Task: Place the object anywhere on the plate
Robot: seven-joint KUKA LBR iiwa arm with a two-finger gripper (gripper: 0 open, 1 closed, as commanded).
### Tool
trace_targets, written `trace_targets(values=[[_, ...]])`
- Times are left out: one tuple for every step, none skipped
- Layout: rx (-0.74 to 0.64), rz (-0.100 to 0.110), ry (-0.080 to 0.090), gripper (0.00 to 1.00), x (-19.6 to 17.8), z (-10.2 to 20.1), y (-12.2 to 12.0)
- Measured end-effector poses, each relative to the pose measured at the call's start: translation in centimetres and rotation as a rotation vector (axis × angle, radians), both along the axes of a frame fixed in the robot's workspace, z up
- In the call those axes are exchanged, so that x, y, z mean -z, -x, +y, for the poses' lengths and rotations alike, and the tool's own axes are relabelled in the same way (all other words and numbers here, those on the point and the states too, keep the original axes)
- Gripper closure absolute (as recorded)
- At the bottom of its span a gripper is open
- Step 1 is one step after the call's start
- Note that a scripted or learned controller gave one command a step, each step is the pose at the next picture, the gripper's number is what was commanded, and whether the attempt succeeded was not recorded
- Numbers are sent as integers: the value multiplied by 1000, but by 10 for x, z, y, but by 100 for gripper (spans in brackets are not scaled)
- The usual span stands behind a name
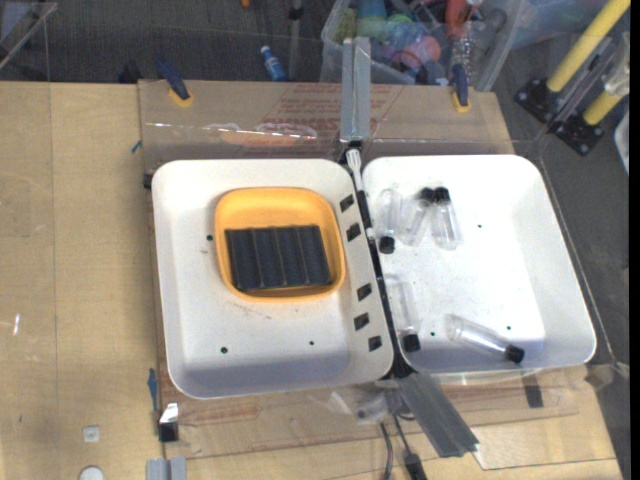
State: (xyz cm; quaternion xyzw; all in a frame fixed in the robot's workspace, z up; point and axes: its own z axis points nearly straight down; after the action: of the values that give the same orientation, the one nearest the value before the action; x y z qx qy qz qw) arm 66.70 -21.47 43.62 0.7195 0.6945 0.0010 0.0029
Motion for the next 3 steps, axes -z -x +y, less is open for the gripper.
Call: trace_targets(values=[[-294, 0, 1, 100, 0, -5, -1], [-594, 1, 2, 100, 0, -7, -1], [-789, 1, 2, 100, 0, -7, -1]])
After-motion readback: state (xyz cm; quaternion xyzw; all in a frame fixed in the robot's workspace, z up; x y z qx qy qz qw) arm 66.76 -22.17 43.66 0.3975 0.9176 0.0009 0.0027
